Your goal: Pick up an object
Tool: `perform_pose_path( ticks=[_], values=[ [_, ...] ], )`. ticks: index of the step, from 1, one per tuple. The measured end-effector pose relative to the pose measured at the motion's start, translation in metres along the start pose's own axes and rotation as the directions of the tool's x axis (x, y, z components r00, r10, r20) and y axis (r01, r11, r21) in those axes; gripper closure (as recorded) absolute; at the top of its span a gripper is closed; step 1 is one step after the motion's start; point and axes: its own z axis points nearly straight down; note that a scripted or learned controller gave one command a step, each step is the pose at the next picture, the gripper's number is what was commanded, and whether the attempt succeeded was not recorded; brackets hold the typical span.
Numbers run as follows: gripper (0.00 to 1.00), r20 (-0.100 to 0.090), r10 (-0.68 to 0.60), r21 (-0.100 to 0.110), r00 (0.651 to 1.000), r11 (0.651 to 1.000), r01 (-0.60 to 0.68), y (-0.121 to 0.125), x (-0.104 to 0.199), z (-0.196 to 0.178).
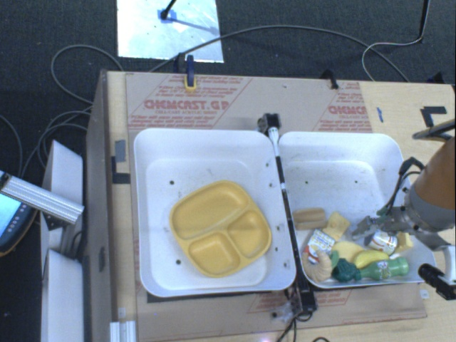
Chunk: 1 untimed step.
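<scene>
Two shallow white bins are sitting side by side on the bench; the left bin (153,191) is holding one yellow divided tray (219,226) with three compartments, lying flat at its middle; the right bin (342,155) is holding a small heap of toy food crowded into its near end, to the right of the tray.

In that heap roughly seven pieces are showing: one tan block (310,216) nearest the tray; one yellow wedge (338,224) just beside it; one small white packet with red print (320,243); one beige lump (325,266) below that; one dark green piece (345,270); one yellow banana-like piece (358,256); one green bottle with a white label (388,267) lying on its side. They are touching and overlapping, so the count is uncertain.

The gripper (377,230) is reaching in from the right, hanging over the heap's right side; a small silvery can-like object (385,243) is lying right under it, partly hidden; whether the tool is clenched, released or grasping anything, I cannot tell; the arm (434,191) is being cut off by the frame's right edge.
</scene>
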Motion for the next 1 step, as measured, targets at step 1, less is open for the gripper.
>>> perform_pose_path(
  ticks=[1],
  values=[
    [1.0, 0.003, 0.0, -0.004, 1.0, 1.0, 0.0, 0.001, -0.0008, -0.0103]
  ],
)
